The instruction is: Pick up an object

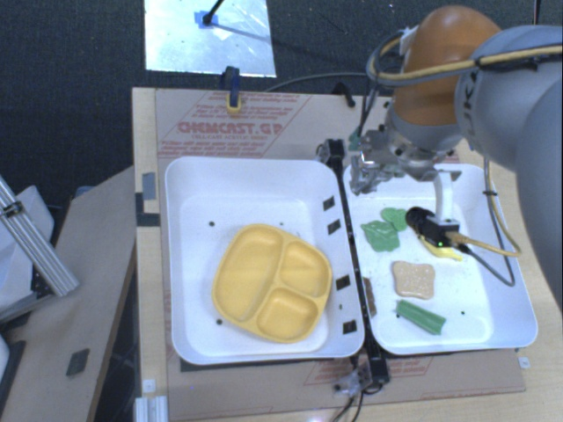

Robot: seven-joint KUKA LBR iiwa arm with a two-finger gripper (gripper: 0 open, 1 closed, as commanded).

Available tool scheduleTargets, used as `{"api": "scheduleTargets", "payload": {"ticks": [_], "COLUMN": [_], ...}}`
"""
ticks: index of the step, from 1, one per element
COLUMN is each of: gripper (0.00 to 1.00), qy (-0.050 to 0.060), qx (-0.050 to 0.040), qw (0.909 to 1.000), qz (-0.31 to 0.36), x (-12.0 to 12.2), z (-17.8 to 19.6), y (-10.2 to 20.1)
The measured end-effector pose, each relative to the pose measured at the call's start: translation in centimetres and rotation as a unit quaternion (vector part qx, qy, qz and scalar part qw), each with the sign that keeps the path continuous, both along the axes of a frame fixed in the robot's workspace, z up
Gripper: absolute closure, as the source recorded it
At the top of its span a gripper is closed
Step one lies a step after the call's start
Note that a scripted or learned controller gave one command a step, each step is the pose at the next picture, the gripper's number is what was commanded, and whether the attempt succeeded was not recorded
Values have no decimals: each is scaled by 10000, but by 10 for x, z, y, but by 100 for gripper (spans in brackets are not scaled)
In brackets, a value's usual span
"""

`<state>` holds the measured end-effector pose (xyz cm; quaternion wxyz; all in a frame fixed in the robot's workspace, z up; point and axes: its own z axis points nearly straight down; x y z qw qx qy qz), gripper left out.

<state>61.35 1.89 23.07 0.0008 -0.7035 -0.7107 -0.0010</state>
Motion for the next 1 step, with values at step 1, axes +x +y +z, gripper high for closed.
{"api": "scheduleTargets", "payload": {"ticks": [1], "gripper": [100], "qy": [-13], "qx": [-3], "qw": [10000], "qz": [-3], "x": [7], "z": [5], "y": [55]}}
